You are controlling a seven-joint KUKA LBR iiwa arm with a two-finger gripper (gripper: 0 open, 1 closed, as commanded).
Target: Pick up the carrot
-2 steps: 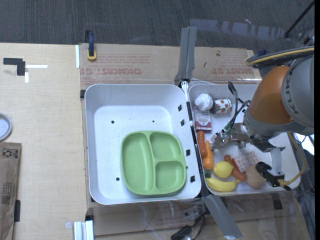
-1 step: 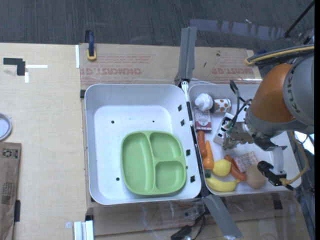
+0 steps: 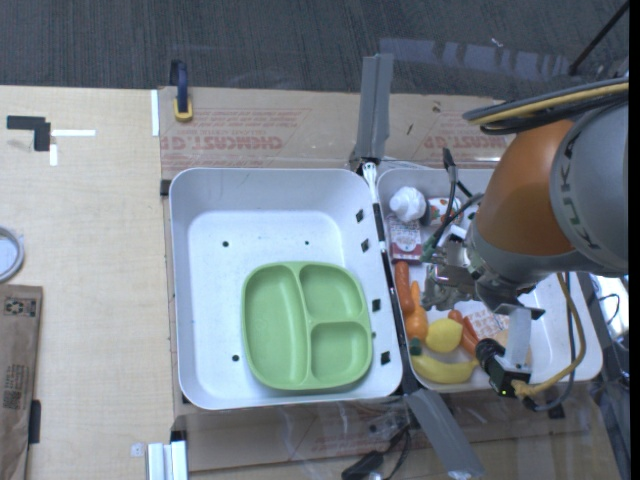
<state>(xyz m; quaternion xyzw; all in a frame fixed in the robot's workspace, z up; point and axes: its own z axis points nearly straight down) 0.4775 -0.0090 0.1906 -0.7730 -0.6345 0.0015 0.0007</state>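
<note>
While the grey arm (image 3: pixel 560 208) with its orange band reaches in from the right and hangs low over the right-hand bin (image 3: pixel 590 353), the carrot (image 3: pixel 405 286) lies against that bin's left wall, a slim orange root running lengthwise along the divider between the two bins. It sits just to the left of the gripper (image 3: pixel 440 286), close beside it but not between the fingers, and whether the gripper is released or clenched cannot be told, because the wrist and its cables cover the fingertips from above. Directly below the carrot's lower end rests a small round orange fruit (image 3: pixel 416 325), touching or nearly touching it, and beyond that a yellow lemon (image 3: pixel 444 335) and a banana (image 3: pixel 445 370) lie near the bin's front edge. A red item (image 3: pixel 467 328) shows beside the lemon, partly under the gripper body. Above the carrot, toward the far end of the bin, are a red-and-white printed packet (image 3: pixel 404 236) and a crumpled white object (image 3: pixel 408 203). The left-hand bin (image 3: pixel 200 268) holds a light green divided plate (image 3: pixel 306 324) with three compartments, resting toward the bin's front right, well apart from the carrot across the divider.
</note>
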